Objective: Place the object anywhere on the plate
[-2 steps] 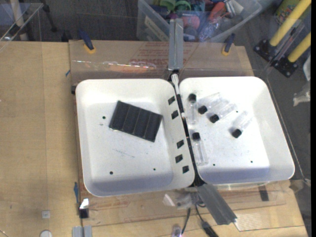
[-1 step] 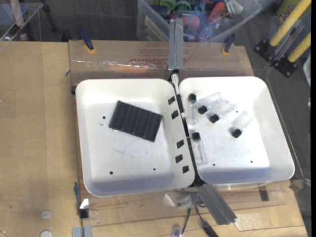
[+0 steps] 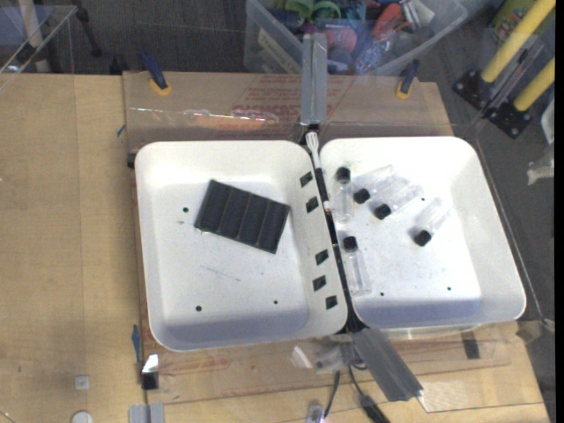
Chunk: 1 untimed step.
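A ridged plate point(image 3: 242, 216) lies in the left bin point(image 3: 167, 320), while several capped bottles point(image 3: 381, 197) lie scattered in the right bin point(image 3: 493, 298) beside it.

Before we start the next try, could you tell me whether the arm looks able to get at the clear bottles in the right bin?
Probably yes. The clear bottles lie exposed on the floor of the right bin, with nothing on top of them, though they crowd close together.

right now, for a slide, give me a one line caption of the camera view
Dark ribbed plate lies in the left bin; several clear black-capped vials sit scattered in the right bin.
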{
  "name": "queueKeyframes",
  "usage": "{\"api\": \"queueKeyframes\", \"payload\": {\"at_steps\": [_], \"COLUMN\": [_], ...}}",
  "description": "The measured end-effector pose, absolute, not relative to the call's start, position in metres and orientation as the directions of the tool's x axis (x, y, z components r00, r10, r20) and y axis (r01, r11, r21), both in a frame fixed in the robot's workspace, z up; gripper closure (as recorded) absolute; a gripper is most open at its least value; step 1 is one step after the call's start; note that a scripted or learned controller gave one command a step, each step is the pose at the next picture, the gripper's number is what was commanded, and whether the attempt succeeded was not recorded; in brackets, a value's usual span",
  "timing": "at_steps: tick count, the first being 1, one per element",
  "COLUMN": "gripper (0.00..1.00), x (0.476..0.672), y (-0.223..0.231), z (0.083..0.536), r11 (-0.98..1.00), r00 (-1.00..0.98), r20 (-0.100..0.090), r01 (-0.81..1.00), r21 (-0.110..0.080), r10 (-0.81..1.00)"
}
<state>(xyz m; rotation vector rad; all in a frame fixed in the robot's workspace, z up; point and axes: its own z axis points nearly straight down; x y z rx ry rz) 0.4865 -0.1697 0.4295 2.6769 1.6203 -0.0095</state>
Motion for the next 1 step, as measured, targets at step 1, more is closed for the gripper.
{"api": "queueKeyframes", "payload": {"at_steps": [1], "gripper": [1.00], "x": [0.4873], "y": [-0.1701], "z": [0.4397], "r11": [-0.463], "r00": [0.463], "r20": [-0.013], "r01": [0.886], "r21": [0.009], "r10": [0.886]}}
